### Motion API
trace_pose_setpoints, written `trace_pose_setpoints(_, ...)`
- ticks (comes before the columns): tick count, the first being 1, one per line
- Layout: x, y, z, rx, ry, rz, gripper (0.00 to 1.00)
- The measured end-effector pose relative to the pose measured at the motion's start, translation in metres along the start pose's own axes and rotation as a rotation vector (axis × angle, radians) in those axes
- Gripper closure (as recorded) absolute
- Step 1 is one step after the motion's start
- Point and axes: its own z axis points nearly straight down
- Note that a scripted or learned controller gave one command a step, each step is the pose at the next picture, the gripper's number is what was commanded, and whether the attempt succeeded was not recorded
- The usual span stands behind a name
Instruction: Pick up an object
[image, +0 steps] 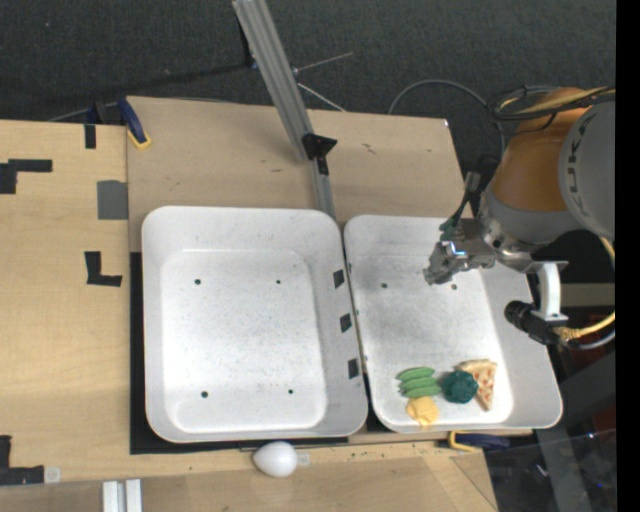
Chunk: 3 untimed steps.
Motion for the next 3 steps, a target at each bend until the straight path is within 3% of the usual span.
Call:
trace_pose_setpoints(1, 0.000, 0.001, -0.033, 0.002, 0.000, 0.000, 1.00)
trace_pose_setpoints(3, 0.109, 0.003, -0.020, 0.007, 0.002, -0.005, 1.00)
